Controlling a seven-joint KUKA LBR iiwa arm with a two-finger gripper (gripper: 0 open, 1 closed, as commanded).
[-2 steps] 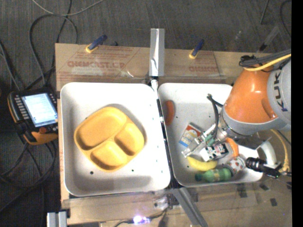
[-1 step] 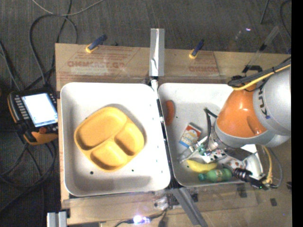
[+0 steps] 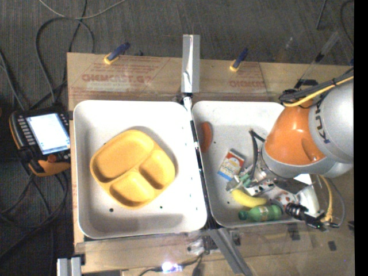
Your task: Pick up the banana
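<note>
So the banana [image 3: 248, 198] sits in the right bin [image 3: 230, 117], just above the green bottle [image 3: 261, 213]. The pincer [image 3: 251, 181] hovers right over the banana; honestly can't tell its grip state.

The arm [image 3: 299, 142] hides part of the banana [image 3: 247, 198] (its right end) and the claw.

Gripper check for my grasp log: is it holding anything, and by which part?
Cannot be told: the gripper sits just above the curved yellow banana, its tips too cluttered to read.
</note>
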